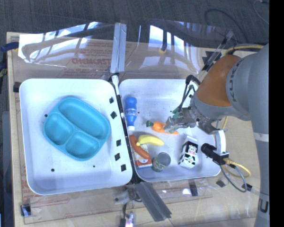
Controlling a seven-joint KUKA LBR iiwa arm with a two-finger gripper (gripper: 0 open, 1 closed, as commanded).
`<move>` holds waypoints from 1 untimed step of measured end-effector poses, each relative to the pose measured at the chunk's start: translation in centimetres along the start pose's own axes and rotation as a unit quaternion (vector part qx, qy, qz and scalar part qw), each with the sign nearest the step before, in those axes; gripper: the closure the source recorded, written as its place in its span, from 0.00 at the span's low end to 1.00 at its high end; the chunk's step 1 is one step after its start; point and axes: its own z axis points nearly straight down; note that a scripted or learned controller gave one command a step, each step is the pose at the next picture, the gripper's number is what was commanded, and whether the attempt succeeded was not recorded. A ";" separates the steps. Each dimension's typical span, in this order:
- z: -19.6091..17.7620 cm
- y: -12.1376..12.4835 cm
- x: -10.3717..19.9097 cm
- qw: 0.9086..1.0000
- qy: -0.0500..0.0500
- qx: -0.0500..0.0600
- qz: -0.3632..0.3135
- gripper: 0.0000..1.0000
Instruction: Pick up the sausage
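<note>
The claw (173, 125) hangs low by the carrot (157, 126), its grip impossible to tell; the sausage (139, 148) lies apart, beside the banana (150, 140), ungrasped.

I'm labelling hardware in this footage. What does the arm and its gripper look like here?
The arm is thick, rounded and grey, with a broad orange band above the wrist. The gripper is a small, dark metallic assembly. Thin dark cables loop along the wrist, and a black connector with yellowish wiring trails below it.
</note>
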 end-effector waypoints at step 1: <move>-0.5 0.0 0.0 1.000 0.000 0.002 -0.003 1.00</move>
